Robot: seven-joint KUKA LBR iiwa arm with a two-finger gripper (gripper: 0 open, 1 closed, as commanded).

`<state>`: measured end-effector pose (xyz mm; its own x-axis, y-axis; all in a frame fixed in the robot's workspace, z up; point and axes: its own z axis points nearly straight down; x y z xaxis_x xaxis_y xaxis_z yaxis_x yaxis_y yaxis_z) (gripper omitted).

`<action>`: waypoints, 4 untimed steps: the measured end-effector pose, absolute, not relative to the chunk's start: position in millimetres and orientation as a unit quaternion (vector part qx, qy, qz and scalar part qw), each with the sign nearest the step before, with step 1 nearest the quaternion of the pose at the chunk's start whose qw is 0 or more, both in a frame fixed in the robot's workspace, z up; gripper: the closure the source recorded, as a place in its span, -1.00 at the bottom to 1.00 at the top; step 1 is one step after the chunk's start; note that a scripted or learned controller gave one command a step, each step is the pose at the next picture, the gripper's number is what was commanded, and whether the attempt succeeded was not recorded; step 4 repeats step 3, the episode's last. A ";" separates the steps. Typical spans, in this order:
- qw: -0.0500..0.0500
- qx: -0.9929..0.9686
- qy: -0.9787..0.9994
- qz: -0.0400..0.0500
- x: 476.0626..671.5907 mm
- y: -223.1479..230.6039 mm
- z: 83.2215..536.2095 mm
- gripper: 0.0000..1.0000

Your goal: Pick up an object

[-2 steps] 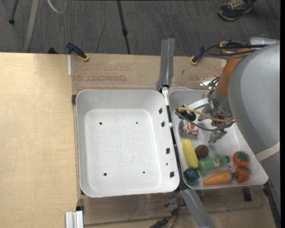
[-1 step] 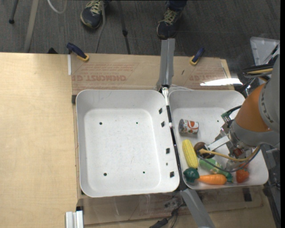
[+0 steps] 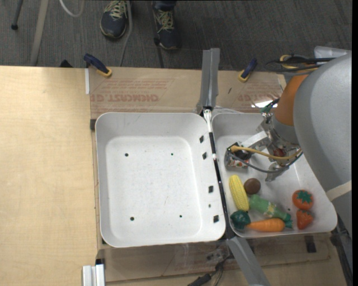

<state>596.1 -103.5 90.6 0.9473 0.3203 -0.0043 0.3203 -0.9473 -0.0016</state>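
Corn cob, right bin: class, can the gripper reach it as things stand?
Probably yes: the corn cob lies uncovered, and the gripper is over the same bin; only the brown ball beside it might crowd a grasp.

A dark grey ribbed carpet (image 3: 251, 28) runs across the top of the frame. On it, at upper centre, stand two dark shoes (image 3: 114, 18) with pale laces, toes pointing down the frame. A pale slanted pole (image 3: 38, 25) crosses the upper left corner, with a loop of white cable (image 3: 70, 8) just right of it. Below the carpet, a pale wooden bench top (image 3: 45, 167) fills the left side. A brown cardboard sheet (image 3: 145, 92) with red print lies on the bench right of that. Two blue clamps with yellow tips (image 3: 98, 65) sit along its top edge, well apart. A grey metal bar (image 3: 211, 78) runs down from the top edge at centre. The light is even, with soft shadows.
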 end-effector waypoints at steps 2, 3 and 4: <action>0.001 -0.986 -0.165 0.002 482.1 -98.2 90.9 -1.00; 0.000 -0.995 -0.102 0.003 576.1 -110.4 90.3 -1.00; 0.000 -0.995 -0.102 0.003 576.1 -110.4 90.3 -1.00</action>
